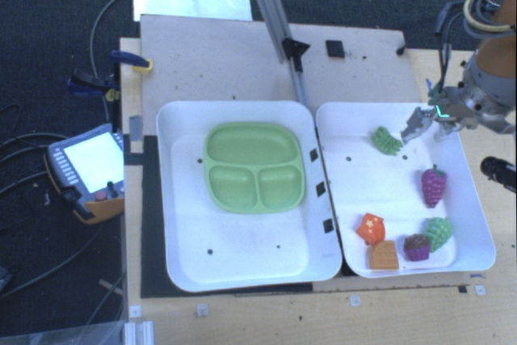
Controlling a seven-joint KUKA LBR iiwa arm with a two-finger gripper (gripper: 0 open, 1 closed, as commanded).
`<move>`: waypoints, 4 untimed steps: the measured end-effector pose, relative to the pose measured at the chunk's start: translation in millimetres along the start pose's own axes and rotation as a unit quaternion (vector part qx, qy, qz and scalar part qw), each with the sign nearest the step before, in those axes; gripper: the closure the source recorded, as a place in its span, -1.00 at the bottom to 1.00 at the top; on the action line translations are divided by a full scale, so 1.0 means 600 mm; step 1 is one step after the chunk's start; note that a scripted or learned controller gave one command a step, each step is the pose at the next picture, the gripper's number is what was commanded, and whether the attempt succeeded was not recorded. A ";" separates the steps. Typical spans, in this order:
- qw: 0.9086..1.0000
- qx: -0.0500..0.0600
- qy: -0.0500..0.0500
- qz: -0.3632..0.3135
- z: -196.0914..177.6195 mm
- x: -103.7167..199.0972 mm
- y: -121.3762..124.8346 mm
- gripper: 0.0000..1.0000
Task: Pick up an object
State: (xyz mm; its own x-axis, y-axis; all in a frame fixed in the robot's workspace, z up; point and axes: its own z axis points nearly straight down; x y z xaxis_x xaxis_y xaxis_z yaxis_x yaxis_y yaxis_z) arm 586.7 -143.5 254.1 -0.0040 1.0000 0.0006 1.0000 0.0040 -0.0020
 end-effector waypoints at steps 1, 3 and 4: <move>1.000 -0.002 0.000 0.000 -0.003 0.000 0.002 -1.00; 1.000 -0.001 -0.001 0.002 0.190 -0.010 0.005 -1.00; 1.000 -0.001 0.000 0.001 0.276 -0.009 0.006 -1.00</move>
State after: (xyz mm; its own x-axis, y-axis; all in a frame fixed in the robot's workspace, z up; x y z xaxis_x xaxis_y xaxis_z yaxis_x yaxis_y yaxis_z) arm 589.7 -149.0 88.6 -0.0012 1.0000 -0.0003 1.0000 0.0012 0.0000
